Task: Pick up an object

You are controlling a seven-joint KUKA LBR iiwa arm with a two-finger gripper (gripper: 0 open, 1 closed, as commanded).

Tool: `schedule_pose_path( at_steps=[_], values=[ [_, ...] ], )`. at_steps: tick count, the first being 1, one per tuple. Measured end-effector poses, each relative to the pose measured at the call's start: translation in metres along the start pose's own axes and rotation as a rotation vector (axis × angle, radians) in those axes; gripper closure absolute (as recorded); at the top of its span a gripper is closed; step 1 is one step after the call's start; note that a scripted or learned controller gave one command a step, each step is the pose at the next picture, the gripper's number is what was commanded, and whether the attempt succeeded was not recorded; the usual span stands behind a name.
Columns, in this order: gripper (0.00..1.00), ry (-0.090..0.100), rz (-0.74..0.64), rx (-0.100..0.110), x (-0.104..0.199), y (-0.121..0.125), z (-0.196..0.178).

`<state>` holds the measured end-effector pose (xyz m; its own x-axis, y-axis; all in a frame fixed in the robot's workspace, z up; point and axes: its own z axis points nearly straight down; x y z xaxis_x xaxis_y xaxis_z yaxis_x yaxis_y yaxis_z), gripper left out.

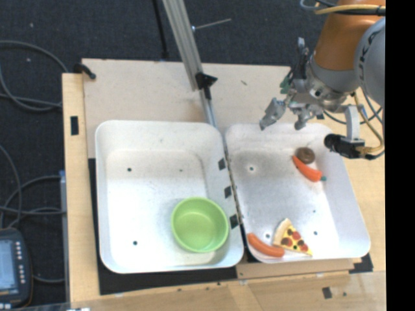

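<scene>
Lime-green bowl point(200, 223), orange carrot point(307, 168), yellow red-dotted pizza slice point(292, 238), white bins point(110, 141)

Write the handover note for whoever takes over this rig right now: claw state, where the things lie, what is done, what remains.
Claw: open, holding nothing, above the back edge of the right bin.
Right bin: carrot beside a brown round piece near the back right; pizza slice and sausage at the front edge.
Left bin: green bowl at the front right.
Done: nothing picked.
Left: choose an object, descend, grasp, lift.
</scene>
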<state>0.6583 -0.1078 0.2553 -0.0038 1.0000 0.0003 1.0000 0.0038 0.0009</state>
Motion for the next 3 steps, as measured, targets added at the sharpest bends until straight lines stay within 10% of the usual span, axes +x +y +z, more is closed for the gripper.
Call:
schedule_pose_path(
  at_steps=[3],
  values=[
    [0.0,-0.004,0.004,0.004,-0.003,0.005,0.087]
  ],
)
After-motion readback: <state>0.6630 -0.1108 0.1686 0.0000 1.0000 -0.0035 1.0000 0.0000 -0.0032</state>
